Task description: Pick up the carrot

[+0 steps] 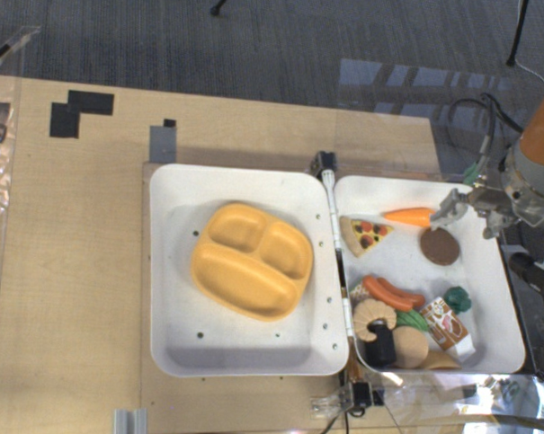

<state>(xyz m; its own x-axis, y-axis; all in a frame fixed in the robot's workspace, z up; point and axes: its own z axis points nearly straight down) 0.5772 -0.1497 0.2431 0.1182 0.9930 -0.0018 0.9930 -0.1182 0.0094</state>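
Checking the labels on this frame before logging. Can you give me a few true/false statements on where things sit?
1. The carrot lies in the right bin. True.
2. The yellow divided plate sits in the right bin. False: it is in the left bin.
3. The gripper is near the carrot's thick end. True.
4. The pizza slice lies on the yellow plate. False: it lies on the right bin's floor, beside the carrot.
5. The brown disc is in the right bin. True.
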